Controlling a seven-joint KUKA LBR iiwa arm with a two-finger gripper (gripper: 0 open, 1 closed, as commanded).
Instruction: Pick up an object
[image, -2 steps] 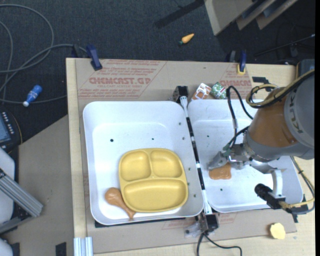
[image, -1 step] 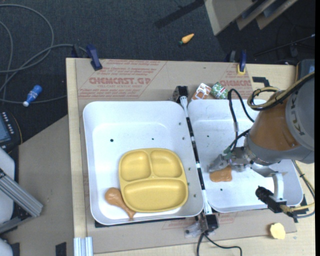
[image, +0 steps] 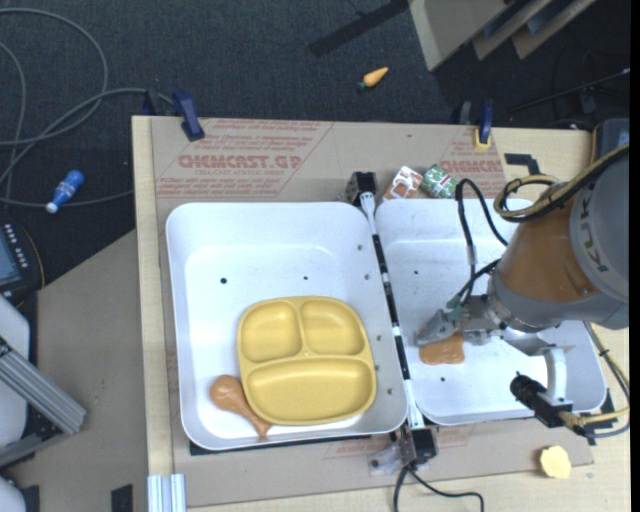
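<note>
The claw (image: 447, 328) sits low in the right bin (image: 440, 250), near that bin's left wall, w/ the grey-and-orange arm (image: 555, 270) coming in from the right. Directly under and just below-right of the claw lies an orange-brown piece (image: 443, 351), prob. a toy food item. It looks to be touching or almost touching the claw's tips. Its long axis runs roughly left-right across the view, a bit flat and wide.

Claw state: can't tell. The metal parts at the tip are small and blurred together, so whether they are spread or pinched isn't readable, and nothing shows the orange-brown piece betw. them.

Key relation: the piece lies on the near (lower) side of the claw, not centred under it. Judging from this, the grasp would need the claw shifted slightly toward the view's bottom edge, then closed across the piece's short axis.

Other candidates are well apart: a yellow divided plate (image: 303, 358) and an orange drumstick-shaped toy (image: 236, 398) lie in the left bin (image: 200, 260), across the divider. Some small packets (image: 422, 182) sit on the worktop (image: 250, 160) by the right bin's far rim.
</note>
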